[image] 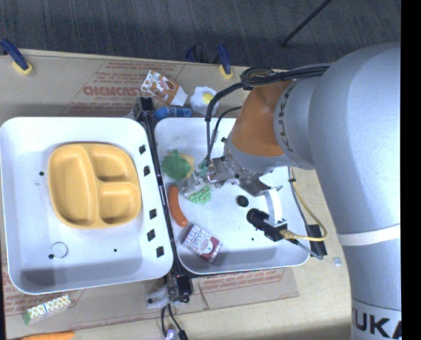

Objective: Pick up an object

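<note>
Dark carpet ran behind a bench covered in printed cardboard (pixel 111 91), and on it sat two white bins side by side. Down in the right bin (pixel 228 261) the gripper (pixel 202 176) hung low over the clutter near the bin's left wall; whether it was wide, narrow or holding anything I could not tell, since the wrist hid it. Just at its nine o'clock lay a green leafy toy (pixel 175 165), and right beneath it, at six o'clock, a pale green dotted piece (pixel 200 195). An orange sausage (pixel 176 205) lay along the left wall at about seven o'clock, and farther down that way a small red-and-white packet (pixel 200 243) rested near the bin's bottom edge. Behind the gripper rose the grey arm (pixel 352 140) with its orange band (pixel 260 122), reaching off toward three o'clock. Well apart at nine o'clock, the left bin (pixel 26 261) held a yellow divided tray (pixel 93 184).
</note>
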Robot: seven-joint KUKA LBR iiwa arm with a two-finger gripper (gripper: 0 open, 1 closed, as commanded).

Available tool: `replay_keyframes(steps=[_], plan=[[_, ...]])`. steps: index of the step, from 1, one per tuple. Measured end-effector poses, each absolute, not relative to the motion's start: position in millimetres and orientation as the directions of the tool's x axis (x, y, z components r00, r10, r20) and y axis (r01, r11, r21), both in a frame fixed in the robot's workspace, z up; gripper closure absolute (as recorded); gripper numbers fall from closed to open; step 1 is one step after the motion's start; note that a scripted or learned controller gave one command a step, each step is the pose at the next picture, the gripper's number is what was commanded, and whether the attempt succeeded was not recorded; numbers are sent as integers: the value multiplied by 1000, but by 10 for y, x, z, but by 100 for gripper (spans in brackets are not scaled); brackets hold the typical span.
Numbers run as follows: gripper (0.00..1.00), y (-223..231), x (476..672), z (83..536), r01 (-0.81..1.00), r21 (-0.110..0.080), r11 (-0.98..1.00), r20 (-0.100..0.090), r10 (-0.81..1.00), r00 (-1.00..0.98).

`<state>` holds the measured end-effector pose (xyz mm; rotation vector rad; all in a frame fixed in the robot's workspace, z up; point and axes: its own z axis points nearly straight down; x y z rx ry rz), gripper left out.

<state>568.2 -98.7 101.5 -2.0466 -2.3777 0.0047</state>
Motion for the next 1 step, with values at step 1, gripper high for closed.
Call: replay_keyframes(steps=[1], plan=[[100, -576, 5306, 1916, 997, -4, -77, 0, 997, 77]])
